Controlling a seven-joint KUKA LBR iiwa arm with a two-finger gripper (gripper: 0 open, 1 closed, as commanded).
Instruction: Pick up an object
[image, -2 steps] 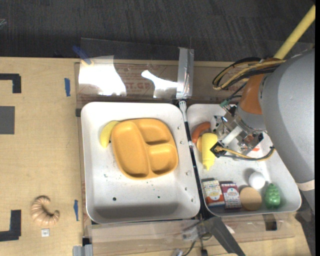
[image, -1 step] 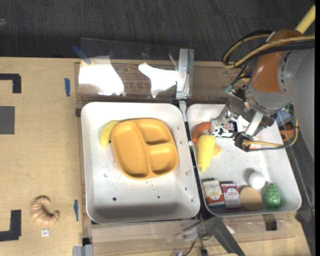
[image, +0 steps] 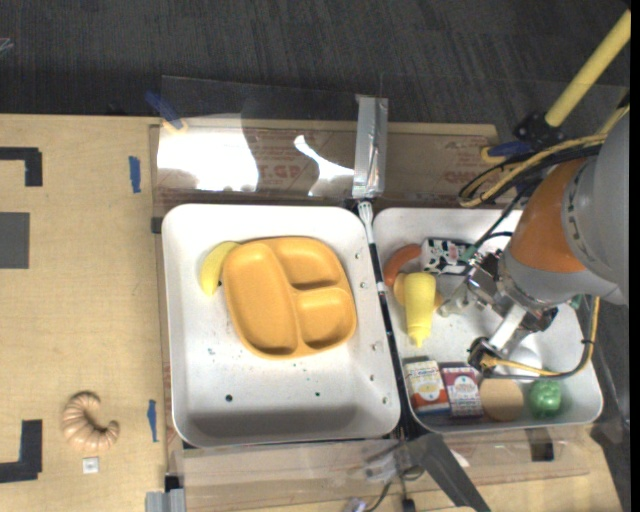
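- Orange divided tray (image: 290, 296): smooth, glossy plastic.
- White bins (image: 190, 330): smooth plastic, slight sheen.
- Bench (image: 75, 320): matt, wood-like board.
- Green ball (image: 545, 398), five o'clock: shiny.

- The left bin (image: 190, 330) holds an orange divided tray (image: 288, 295), with a yellow banana-like piece (image: 211, 265) tucked under the tray's left edge.
- The arm (image: 580, 235) reaches into the right bin (image: 580, 400), with its gripper (image: 490, 350) low near the bin's middle.
- A yellow squeeze bottle (image: 417, 303) lies in the right bin just left of the gripper, an orange-red object (image: 400, 260) above it.
- Two small boxes (image: 442, 387), a tan block (image: 503, 399) and a green ball (image: 546, 398) line the right bin's near wall.
- A pinkish curled toy (image: 89, 420) lies on the bench (image: 70, 300), well left of the bins.
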